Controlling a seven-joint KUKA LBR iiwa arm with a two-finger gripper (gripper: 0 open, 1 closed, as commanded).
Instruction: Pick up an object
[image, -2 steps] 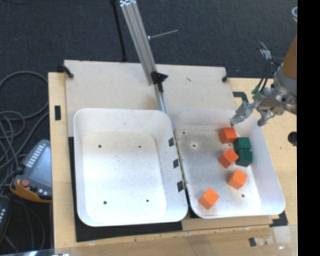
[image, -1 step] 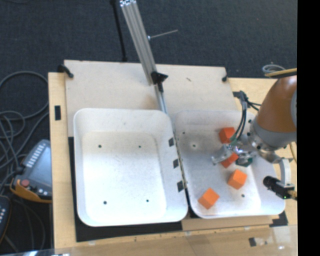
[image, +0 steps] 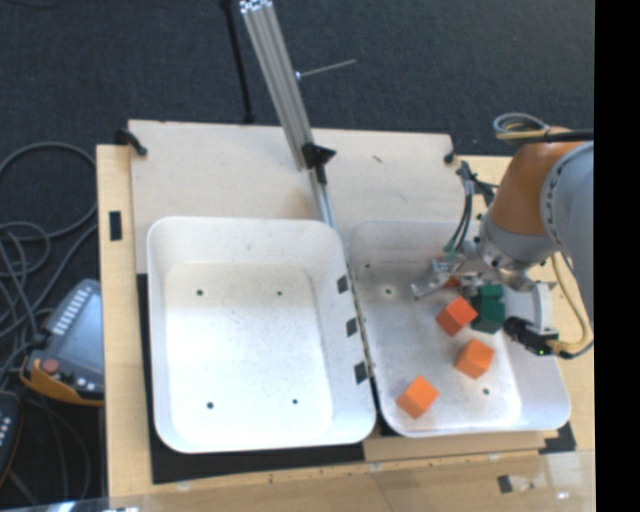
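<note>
Three orange cubes lie in the right bin (image: 400, 250): one (image: 456, 316) near the middle right, one (image: 475, 359) below it, and one (image: 418, 396) toward the front. A dark green block (image: 490, 307) sits just right of the upper orange cube. My gripper (image: 466, 283) hangs low over the bin's right part, directly above the upper orange cube and the green block. The wrist hides the fingertips, so I cannot see anything held between them.
The left bin (image: 250, 330) lies beside the right one. A slanted aluminium post (image: 285, 90) rises from the bench behind the bins. Cables and a teach pendant (image: 65, 345) lie on the floor at the left.
</note>
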